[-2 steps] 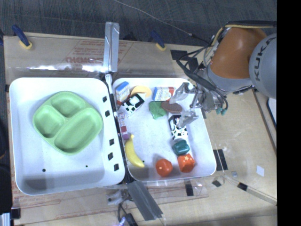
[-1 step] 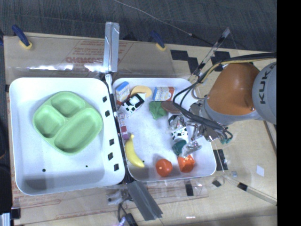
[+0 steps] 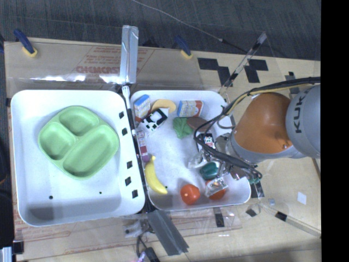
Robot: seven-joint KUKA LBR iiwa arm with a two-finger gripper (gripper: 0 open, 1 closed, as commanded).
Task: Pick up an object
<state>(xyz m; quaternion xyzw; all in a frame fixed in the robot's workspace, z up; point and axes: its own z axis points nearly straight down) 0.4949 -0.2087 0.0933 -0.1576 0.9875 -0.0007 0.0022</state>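
Reaching into the right bin (image 3: 163, 201) from its right side, the gripper (image 3: 211, 171) hangs directly over a teal object (image 3: 209, 172) near the bin's right wall, beside an orange ball (image 3: 189, 194).

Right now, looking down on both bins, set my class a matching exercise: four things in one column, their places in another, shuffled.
Things:
1. green divided plate
2. banana
3. tomato
4. milk carton

Places:
A. right bin, far wall
B. left bin
C. right bin, near wall
D. right bin, beside the divider between the bins

Pairs: 1-B, 2-D, 3-C, 4-A
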